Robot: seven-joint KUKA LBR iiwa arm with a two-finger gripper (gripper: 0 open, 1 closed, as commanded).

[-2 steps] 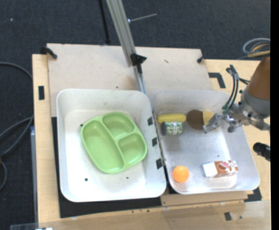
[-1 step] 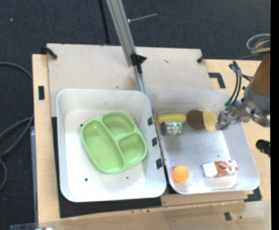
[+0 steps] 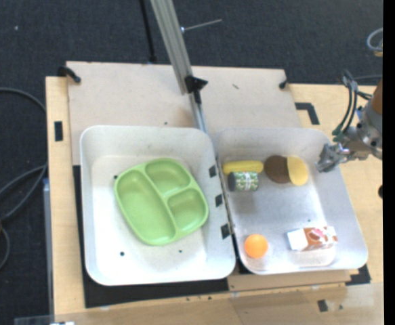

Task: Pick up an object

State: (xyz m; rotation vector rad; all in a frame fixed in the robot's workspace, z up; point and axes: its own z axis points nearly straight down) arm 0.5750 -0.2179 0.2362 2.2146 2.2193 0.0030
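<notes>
Object to pick not chosen yet; candidates all sit in the right shallow white plastic bin (image 3: 339, 202). Round orange ball (image 3: 256, 246) near the front-left corner, just beside the front wall. White and red-orange carton-like pack (image 3: 312, 238) front-right, near the front wall. Yellow oblong banana-like piece (image 3: 243, 167) at the back-left, touching or just above a small green-labelled can (image 3: 245, 181) lying below it. Brown and yellow round burger-like toy (image 3: 286, 170) mid-back, two halves touching. Left shallow white plastic bin (image 3: 92, 202) holds only a lime-green three-compartment plastic tray (image 3: 160, 200).

Grey two-finger gripper (image 3: 328, 157) hovers at the right bin's back-right rim, nothing between it and any object; whether it's wide or narrow, cannot tell, too small and blurred.

Risks, as judgement: ball likely rolls off if pinched off-centre, and the front wall crowds one side. Banana piece and can are packed together, so a descent there could hit both and grab neither. Burger halves may split or slide apart. Carton is low and flat, may slip out. Gripper is right at the rim, so a straight drop could clip the wall.

Room: open floor in the bin's centre and right-middle, good for approach. Burger toy is nearest with clear space to its front and right. Slanted metal pole (image 3: 173, 36) sits behind the bins, well apart.
</notes>
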